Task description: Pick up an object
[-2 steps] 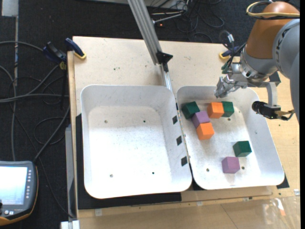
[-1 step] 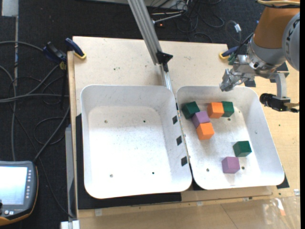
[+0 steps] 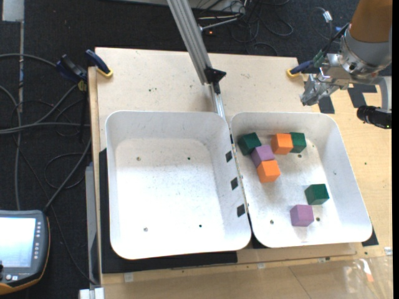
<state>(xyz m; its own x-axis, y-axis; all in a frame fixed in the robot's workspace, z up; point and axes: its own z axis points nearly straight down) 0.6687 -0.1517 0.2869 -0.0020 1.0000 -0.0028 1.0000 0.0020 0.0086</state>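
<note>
Nothing lifted yet. Pincer (image 3: 313, 94) parked above the desk's (image 3: 156, 80) far right corner, outside the right bin (image 3: 349, 185); whether clenched or released, impossible to tell. Six blocks waiting in that bin: a cluster by its far left edge, orange block (image 3: 269, 170) nearest, plus green block (image 3: 317, 194) and purple block (image 3: 302, 215) toward the near right. Reach, descent, grasp all ahead.

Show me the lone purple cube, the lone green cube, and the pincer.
Small purple cube (image 3: 302, 215): camera view, top face.
Small dark green cube (image 3: 317, 194): camera view, top face.
Pincer (image 3: 311, 97): camera view, between fingertips.
</note>
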